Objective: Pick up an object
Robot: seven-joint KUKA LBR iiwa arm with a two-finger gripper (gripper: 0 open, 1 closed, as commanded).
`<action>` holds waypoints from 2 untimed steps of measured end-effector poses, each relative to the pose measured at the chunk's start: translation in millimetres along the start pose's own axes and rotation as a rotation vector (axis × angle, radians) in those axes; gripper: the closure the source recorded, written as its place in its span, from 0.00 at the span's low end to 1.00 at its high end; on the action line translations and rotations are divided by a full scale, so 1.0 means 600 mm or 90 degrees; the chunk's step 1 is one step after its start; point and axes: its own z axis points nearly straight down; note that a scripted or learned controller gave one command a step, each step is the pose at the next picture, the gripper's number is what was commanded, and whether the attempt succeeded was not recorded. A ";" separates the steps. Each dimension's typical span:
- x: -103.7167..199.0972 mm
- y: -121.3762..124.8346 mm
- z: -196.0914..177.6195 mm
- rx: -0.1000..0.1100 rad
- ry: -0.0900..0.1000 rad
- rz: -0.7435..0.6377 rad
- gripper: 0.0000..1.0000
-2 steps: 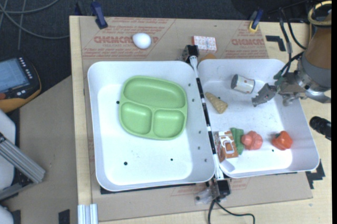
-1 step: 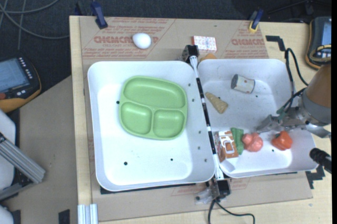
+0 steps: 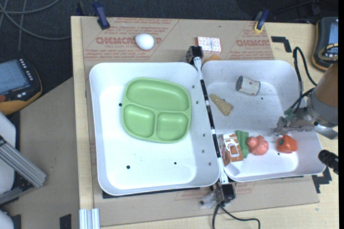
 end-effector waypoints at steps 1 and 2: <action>0.139 0.071 -0.100 0.001 0.002 -0.002 1.00; 0.137 0.070 -0.099 0.002 0.001 -0.001 0.00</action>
